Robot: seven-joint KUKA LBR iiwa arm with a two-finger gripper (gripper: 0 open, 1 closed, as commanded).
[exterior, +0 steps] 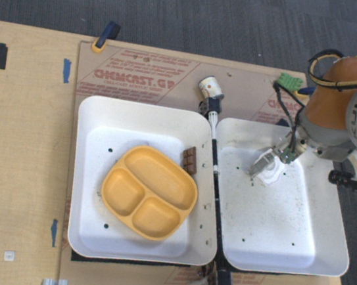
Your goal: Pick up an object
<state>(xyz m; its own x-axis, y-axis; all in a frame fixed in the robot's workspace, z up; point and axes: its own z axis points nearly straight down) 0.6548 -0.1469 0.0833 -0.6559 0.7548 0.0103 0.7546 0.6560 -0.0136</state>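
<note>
Reach step, by the look of it; gripper (263,166) low in the right bin (295,252), toward its 11 o'clock corner, finger state impossible to tell; yellow divided plate (149,191) mid left bin (93,159), brown block (190,161) at its 1 o'clock; next, probably a clear closing on something.

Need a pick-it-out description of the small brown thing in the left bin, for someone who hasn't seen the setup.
Start at the left white bin, which holds a yellow divided plate. Look just past the plate's upper right edge, close to the wall shared with the right bin. There lies the small brown block, dark and narrow, the one dark item in that bin beside the large yellow plate.
</note>
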